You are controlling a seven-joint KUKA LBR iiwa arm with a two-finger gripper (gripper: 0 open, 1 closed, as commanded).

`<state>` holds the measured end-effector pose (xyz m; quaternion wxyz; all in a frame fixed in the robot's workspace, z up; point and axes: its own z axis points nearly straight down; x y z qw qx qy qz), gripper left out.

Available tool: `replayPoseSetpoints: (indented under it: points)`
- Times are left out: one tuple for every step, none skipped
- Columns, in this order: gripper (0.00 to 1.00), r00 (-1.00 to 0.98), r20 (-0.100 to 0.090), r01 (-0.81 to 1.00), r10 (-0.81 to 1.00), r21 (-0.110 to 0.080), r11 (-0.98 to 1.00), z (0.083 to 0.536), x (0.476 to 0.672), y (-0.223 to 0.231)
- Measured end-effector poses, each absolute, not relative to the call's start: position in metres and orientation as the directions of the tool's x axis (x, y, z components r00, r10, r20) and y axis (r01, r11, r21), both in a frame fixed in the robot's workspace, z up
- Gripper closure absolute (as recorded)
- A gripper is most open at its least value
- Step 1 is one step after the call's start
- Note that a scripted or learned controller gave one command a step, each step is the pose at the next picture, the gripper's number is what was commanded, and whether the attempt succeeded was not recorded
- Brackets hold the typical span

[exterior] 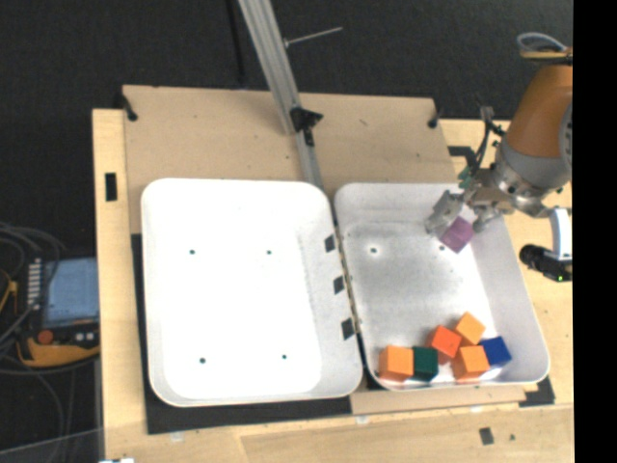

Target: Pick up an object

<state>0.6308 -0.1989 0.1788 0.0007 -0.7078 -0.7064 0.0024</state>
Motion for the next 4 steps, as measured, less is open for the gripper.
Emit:
replayPoseSetpoints:
  points:
    - [0.0, 0.002, -0.003, 1.0, 1.0, -0.003, -0.002, 0.126, 0.621, -0.203]
    - [0.0, 0.005, -0.003, 1.0, 1.0, -0.001, -0.005, 0.096, 0.621, -0.205]
    - [1.0, 0.007, -0.003, 1.0, 1.0, 0.006, -0.007, 0.11, 0.622, -0.206]
    - [1.0, 0.006, -0.001, 1.0, 1.0, 0.007, -0.006, 0.166, 0.616, -0.201]
